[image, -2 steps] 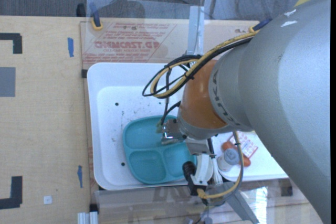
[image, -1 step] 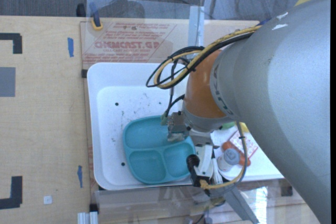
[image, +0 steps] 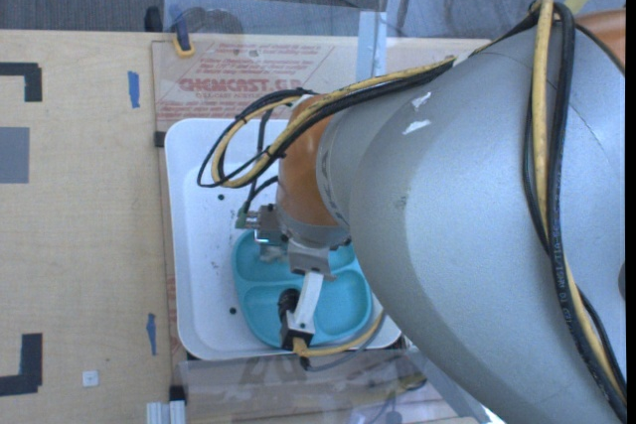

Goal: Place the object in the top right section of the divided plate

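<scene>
Camera view: arm (image: pixel 477 213) hangs low over the plate (image: pixel 253 298) in the bin (image: pixel 194 213), likely to place; jaws' state unclear.

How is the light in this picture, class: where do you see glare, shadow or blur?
Camera view: even, soft lighting; small bright glints on the big grey robot arm; faint shadow beneath it on the shallow white bin beside the teal divided plate; the arm, nearest the lens, looks slightly soft.
</scene>
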{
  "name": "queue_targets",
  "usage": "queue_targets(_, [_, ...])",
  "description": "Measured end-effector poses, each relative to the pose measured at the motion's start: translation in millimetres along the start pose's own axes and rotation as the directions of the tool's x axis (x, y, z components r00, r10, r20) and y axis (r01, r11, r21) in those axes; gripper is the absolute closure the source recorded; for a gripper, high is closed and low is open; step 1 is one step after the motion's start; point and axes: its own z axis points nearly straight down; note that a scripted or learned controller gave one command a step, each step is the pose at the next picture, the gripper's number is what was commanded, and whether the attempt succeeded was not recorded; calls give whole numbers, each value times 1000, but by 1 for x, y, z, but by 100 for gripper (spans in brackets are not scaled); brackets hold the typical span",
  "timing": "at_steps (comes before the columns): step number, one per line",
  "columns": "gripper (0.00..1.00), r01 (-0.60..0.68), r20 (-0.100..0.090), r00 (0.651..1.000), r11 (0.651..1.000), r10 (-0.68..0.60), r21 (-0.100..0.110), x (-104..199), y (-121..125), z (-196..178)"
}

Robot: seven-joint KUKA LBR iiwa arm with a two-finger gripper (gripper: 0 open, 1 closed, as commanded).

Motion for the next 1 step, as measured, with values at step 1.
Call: queue_targets(1, [100, -108, -5, 994, 994, 108, 9, -11, 16, 1])
